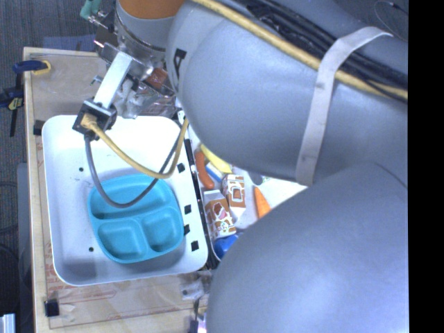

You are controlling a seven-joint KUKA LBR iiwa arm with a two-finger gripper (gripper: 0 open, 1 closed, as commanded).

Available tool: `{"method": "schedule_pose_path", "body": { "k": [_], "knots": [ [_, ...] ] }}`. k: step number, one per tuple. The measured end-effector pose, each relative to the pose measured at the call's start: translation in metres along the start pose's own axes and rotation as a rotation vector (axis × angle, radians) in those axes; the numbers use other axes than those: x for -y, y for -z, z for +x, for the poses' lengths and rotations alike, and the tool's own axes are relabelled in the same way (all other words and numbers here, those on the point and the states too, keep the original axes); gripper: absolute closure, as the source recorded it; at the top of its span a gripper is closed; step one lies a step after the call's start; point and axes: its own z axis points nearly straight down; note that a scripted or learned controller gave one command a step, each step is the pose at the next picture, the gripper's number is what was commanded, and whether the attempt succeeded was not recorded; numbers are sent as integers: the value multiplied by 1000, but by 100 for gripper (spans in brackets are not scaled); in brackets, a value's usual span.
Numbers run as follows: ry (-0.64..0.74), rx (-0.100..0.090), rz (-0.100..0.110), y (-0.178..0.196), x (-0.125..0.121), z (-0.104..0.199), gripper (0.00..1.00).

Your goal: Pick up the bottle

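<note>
**Arm is hogging the whole shot, bottle barely findable**

So the big grey arm [291,116] is leaning right across the frame and blocking most of the bin on its own side. The end effector [142,92] is hanging over the far edge of the white bin [62,186], up near the back rim, with a white bracket and a small black box sticking out beside it. I honestly can't tell whether it's released or clenched, since the business end is buried in glare and clutter, and I'm not seeing anything clearly gripped.

Below the end effector, toward the camera, a blue divided tray [135,217] is sitting in that bin. A tan cable [132,165] is drooping from the wrist and looping over the tray, probably just slack hanging where the arm's pose lets it.

The bottle is my best guess only: a pile of stuff is peeking out from under the arm in the neighbouring bin, nearer the camera than the end effector, and the printed carton-looking thing [234,191] with a blue bit under it might be it. An orange item [261,201] is sitting just beside it. Most of that pile is covered, so what's what in there is hard to call.
</note>
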Motion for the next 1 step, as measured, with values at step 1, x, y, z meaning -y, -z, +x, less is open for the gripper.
{"method": "schedule_pose_path", "body": {
  "k": [1],
  "knots": [
    [596,2,2,-53,-35,-67,100]
  ]
}}
